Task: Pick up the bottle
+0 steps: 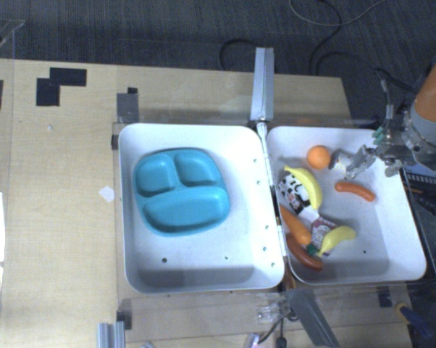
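Wooden bench [59, 216] carries two shallow white bins side by side, and most of the free room is in the left bin [167, 274], where just a blue divided plate [180, 191] sits toward its far-left part. Right bin [399, 267] is way more crowded along its left wall: a reddish sausage [305, 257] at the near edge, a small banana [336, 238], a carrot [296, 225], then the bottle [296, 194] with the cow-pattern label lying on its side, a bigger banana [306, 185] touching it. Near-right corner of that bin is open floor. Farther back are a hot dog [355, 190] and an orange [319, 157]. The gripper [359, 164] hovers by the far edge, fingers apart, nothing between them, well apart from the bottle.
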Available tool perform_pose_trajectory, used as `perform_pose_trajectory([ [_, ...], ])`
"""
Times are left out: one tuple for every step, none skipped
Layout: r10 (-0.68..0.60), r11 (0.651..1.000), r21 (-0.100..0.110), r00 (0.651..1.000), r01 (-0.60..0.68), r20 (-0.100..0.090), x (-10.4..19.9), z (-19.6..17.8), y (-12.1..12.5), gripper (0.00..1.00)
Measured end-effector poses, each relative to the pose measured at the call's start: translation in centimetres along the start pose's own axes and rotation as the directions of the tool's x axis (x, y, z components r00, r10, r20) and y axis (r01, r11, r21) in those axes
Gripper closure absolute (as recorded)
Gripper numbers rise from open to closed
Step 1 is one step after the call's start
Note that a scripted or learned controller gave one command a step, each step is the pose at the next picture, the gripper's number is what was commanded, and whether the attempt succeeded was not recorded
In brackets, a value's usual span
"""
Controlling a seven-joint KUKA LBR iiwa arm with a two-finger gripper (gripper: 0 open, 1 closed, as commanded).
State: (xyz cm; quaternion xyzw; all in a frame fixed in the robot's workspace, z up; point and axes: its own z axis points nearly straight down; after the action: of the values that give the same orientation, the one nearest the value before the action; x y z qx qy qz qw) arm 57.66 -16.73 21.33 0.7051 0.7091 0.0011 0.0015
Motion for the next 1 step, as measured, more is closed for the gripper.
perform_pose_trajectory([
  [-0.040, 0.999, -0.004, 0.999, 0.040, 0.002, -2.22, -6.03, 3.40, 0.00],
])
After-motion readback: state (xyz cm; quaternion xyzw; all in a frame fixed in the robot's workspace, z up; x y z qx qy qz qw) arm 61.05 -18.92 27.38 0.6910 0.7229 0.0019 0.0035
